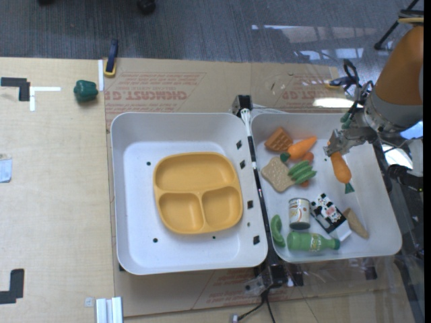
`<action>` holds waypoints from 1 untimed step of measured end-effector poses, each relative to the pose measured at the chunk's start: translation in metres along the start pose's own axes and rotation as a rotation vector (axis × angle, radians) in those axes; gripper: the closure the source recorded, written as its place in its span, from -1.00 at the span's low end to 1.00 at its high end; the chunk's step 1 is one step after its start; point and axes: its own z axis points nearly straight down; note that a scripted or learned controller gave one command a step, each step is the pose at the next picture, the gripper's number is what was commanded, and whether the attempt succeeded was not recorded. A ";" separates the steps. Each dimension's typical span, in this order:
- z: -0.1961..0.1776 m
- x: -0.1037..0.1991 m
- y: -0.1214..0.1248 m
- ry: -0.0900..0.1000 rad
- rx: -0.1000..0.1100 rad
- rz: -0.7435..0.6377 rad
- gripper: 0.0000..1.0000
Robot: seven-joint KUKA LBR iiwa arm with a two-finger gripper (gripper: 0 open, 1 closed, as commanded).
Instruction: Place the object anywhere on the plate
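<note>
A yellow plate (197,173) with three compartments lies in the left bin (135,200). My gripper (338,149) hangs over the right bin (377,200), near its right side. The upper end of an orange toy carrot (342,169) sits between the dark fingertips, so the gripper is shut on it. The carrot points down and to the right, and its green tip (349,188) is close to the bin floor. The plate is well to the left of the gripper, past the wall between the bins.
The right bin also holds a second carrot (302,146), a waffle piece (278,140), a bread slice (274,173), green beans (302,172), a can (299,212), a cow toy (328,212) and a green bottle (312,242). A green lump (85,91) sits on the bench.
</note>
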 end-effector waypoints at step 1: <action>0.000 0.000 0.000 0.000 0.000 0.000 -1.00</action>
